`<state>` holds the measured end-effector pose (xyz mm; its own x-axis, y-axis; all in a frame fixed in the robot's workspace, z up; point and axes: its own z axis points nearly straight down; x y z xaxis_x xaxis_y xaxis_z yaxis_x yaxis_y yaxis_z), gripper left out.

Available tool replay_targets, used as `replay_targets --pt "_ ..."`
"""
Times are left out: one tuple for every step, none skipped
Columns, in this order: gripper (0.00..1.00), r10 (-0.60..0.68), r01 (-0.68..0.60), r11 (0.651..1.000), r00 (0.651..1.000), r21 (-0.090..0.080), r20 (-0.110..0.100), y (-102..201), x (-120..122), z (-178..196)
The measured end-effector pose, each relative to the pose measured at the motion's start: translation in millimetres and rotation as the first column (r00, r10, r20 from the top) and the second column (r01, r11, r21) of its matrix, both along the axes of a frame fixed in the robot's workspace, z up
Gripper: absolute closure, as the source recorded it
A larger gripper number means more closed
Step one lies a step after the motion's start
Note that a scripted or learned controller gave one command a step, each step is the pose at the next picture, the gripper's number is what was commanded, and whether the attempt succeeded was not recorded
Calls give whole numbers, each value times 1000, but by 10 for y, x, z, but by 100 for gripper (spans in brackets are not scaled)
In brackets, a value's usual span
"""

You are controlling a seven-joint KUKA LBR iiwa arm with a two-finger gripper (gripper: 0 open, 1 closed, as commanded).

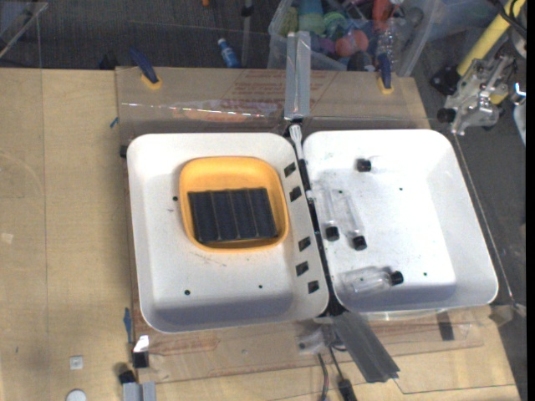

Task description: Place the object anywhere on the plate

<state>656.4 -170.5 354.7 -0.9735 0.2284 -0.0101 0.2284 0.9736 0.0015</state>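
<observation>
A rounded-square orange plate [233,203] sits in the left white bin [159,249] on the wooden bench [58,224], a dark ribbed rectangular slab [232,215] lying flat on it. In the right bin [435,224], clear plastic tubes with black caps [368,279] lie scattered near the divider, well apart from the plate.

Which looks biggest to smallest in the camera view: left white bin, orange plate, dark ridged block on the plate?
1. left white bin
2. orange plate, lying inside that bin
3. dark ridged block, lying on the plate

Each clearly looks larger than the next.
</observation>
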Motion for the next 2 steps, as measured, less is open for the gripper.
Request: replay_targets --pt "100 206 -206 979 979 -3 1 -534 -31 570" --pt "100 449 -449 894 894 -5 0 -513 70 827"
